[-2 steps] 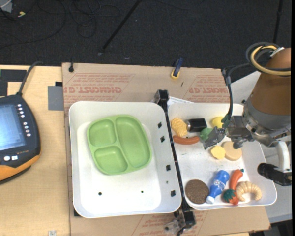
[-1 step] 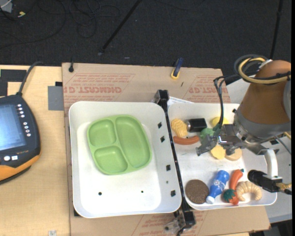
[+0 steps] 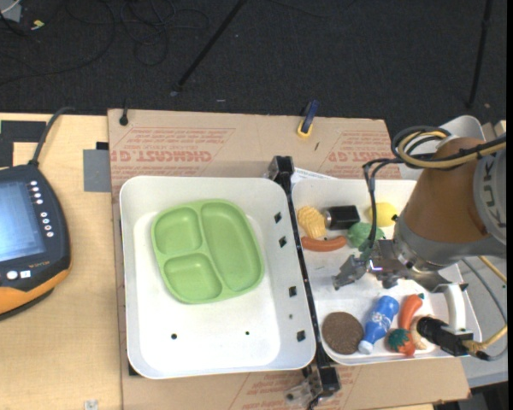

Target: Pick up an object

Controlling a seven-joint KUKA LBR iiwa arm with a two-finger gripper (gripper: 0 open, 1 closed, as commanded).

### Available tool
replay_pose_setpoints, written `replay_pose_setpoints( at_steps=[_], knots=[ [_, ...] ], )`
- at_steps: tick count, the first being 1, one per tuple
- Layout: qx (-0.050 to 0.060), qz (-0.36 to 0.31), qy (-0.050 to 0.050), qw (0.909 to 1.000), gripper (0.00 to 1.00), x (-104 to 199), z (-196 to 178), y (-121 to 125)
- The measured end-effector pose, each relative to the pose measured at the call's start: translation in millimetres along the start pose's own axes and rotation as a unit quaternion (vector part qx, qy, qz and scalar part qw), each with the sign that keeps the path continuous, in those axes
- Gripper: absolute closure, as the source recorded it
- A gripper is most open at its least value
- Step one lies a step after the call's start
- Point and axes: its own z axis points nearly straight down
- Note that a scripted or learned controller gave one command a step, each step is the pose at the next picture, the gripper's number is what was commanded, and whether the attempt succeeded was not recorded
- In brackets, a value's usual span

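Blue bottle [image 3: 380, 318] lies just below-right of gripper [image 3: 352, 272], long axis slanting toward brown disc [image 3: 343, 330]; finger state cannot tell

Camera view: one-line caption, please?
Two-finger gripper hovers over right white bin of small toys; green divided plate sits in left bin.

One fixed overhead view, slanting down on both white bins [image 3: 137, 229].

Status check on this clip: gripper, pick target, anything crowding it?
Gripper low in right bin, nothing seen between fingers. Blue bottle, brown disc, hot dog close by. No target gripped.
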Motion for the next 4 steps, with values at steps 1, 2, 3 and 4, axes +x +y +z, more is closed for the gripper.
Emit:
replay_pose_setpoints(
  at_steps=[1,2,3,4],
  knots=[
    [0.001,0.0,0.0,1.0,0.0,3.7,64.0,-4.8],
    [-0.002,0.002,0.0,1.0,0.0,3.6,72.2,-5.6],
    [-0.002,0.006,0.0,1.0,1.0,1.4,61.1,-5.5],
    [-0.005,0.0,-0.001,1.0,1.0,8.0,16.5,-4.9]
  ],
)
